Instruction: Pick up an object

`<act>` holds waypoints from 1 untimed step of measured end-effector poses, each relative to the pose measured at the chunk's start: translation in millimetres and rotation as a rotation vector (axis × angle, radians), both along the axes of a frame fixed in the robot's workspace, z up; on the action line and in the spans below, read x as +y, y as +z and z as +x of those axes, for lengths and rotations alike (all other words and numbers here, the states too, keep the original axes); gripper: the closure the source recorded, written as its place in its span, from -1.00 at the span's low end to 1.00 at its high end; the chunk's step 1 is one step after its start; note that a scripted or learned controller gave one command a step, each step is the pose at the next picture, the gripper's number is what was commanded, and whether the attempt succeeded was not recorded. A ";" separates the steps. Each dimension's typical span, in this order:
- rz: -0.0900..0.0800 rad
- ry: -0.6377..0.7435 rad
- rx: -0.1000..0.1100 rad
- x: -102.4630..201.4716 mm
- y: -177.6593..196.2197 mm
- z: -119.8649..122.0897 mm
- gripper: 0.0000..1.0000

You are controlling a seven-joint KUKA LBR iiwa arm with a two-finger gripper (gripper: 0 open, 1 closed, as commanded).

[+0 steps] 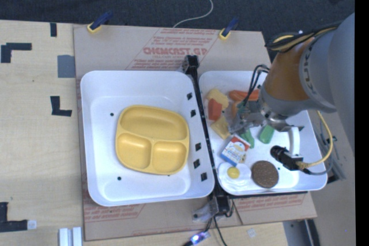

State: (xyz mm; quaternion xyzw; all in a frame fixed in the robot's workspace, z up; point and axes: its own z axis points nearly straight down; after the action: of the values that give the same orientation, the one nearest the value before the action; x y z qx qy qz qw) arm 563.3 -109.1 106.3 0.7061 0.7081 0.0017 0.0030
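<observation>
Two shallow white bins sit side by side below me. The left bin [98, 124] holds a yellow divided tray [153, 139], lying flat near its middle with its three compartments facing up. The right bin [311, 178] is the crowded one: a pale yellow block [217, 97] at the far left corner, an orange-red piece [214, 109] just beside it, an orange carrot-like piece [238, 94] further right, and a tan wedge [221, 128] against the left wall. Toward the near side lie a small blue and white carton [234, 151], a fried egg toy [233, 173] and a brown round cookie [264, 174] — the egg and cookie side by side along the near wall. A green piece [266, 134] rests close to my wrist, and a smaller green bit [248, 139] lies by the carton. My arm [305, 75] reaches in from the right, its orange band above the wrist, bent down over the middle of the right bin. My pincer [239, 121] hangs low among the clutter, between the tan wedge and the green piece — whether it is spread or pressed together I cannot tell, nor can I make out anything pinched in it.
</observation>
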 end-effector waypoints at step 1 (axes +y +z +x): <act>0.001 -0.001 0.004 -1.6 57.6 9.5 1.00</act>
State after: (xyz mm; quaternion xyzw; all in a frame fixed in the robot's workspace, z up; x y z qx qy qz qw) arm 572.7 -110.7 163.8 0.7066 0.7076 0.0009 0.0012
